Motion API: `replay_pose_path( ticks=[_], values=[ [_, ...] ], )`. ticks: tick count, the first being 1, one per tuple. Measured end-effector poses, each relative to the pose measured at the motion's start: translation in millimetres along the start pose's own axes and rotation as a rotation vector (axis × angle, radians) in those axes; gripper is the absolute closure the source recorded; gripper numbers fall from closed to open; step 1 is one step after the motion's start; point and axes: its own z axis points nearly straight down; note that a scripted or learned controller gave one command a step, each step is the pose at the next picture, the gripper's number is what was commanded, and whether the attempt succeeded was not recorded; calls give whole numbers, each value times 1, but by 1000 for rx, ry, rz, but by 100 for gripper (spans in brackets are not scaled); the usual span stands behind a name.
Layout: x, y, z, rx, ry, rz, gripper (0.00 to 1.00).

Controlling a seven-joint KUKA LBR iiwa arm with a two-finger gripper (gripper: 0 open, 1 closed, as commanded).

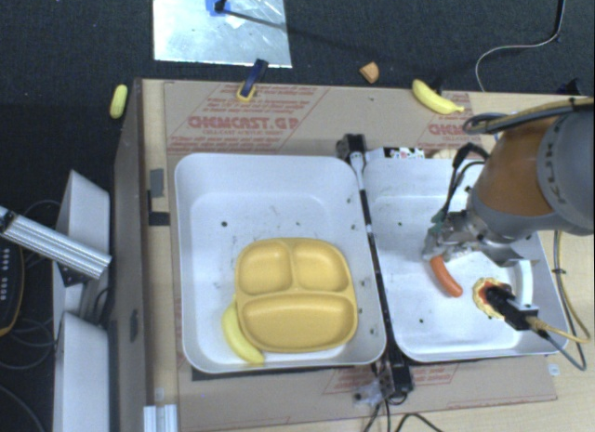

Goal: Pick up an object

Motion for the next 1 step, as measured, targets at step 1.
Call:
replay_pose_path(
  ticks=[1],
  values=[
    [70,-9,-86,10,7,-3,100]
  ],
)
